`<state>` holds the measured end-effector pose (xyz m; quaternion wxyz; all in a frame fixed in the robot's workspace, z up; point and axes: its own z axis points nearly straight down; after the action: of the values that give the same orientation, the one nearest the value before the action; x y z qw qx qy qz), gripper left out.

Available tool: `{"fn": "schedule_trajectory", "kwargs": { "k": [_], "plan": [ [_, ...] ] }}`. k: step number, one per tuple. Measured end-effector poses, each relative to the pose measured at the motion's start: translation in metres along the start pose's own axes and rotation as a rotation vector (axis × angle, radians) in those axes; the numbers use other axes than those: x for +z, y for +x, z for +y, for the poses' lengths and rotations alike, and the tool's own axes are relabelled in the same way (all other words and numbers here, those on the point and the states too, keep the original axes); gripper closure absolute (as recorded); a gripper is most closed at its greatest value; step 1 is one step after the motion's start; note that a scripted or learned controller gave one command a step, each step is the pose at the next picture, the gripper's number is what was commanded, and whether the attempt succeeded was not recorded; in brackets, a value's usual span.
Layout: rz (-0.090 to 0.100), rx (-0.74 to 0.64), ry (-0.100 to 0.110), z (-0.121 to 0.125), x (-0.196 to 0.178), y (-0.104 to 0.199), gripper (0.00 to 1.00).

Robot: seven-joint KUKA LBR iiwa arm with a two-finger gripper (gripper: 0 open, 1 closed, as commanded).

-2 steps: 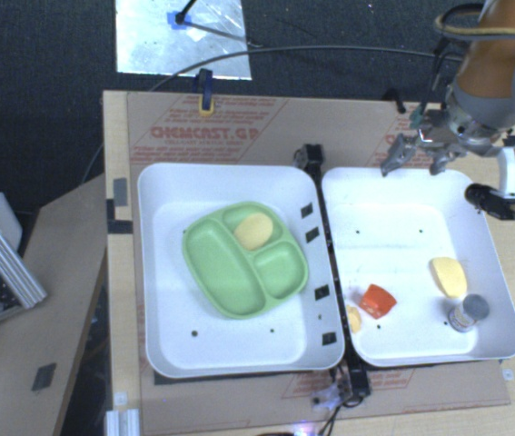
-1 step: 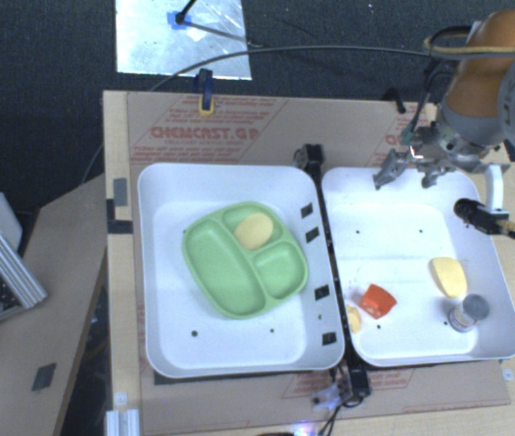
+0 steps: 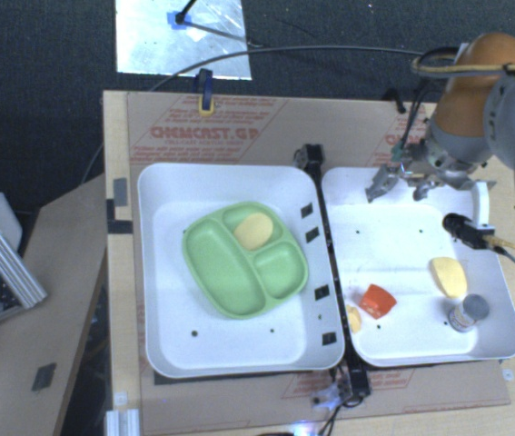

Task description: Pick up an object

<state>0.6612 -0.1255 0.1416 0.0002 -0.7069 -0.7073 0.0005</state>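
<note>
The gripper point(image 3: 401, 182) hovers over the far edge of the right bin point(image 3: 393, 348), its fingers spread and grasping nothing. Within that bin lie a red block point(image 3: 378, 301) near the front, a yellow piece point(image 3: 448, 276) and a grey cylinder point(image 3: 467, 313) rightward.

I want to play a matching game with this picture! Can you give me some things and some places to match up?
Things:
1. green tray
2. red object
3. gripper
4. grey can

Places:
A. near corner of the right bin
B. far end of the right bin
C. left bin
D. right bin, near the middle divider

Pairs: 1-C, 2-D, 3-B, 4-A
</note>
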Motion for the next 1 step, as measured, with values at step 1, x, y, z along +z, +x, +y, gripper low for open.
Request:
{"fn": "schedule_trajectory", "kwargs": {
  "k": [1],
  "plan": [
    [0.0,-0.001,0.0,-0.0001,0.0519,0.0006,0.0]
  ]
}}
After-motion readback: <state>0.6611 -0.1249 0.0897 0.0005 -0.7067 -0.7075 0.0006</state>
